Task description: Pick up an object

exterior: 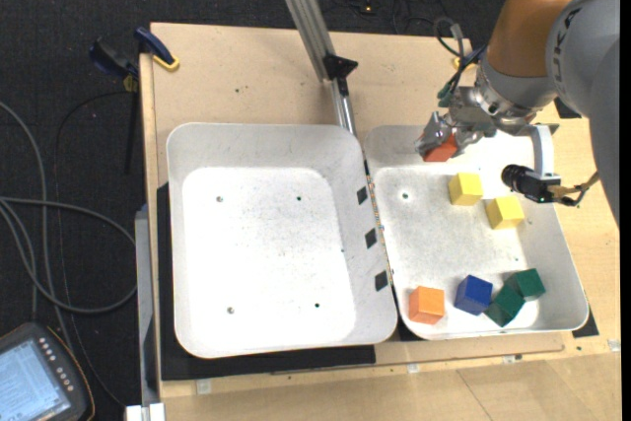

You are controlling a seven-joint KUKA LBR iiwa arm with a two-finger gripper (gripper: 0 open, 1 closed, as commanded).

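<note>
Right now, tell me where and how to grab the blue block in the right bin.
Take the blue block from above, claw across its near and far faces. The orange block and a green block sit close on either side, so those flanks look cramped.

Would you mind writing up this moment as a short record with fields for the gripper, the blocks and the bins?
gripper: at the right bin's far edge, a red-orange block at its tip
held: cannot tell
right bin: two yellow blocks, orange block, blue block, two green blocks
left bin: white, beside the right bin
</note>
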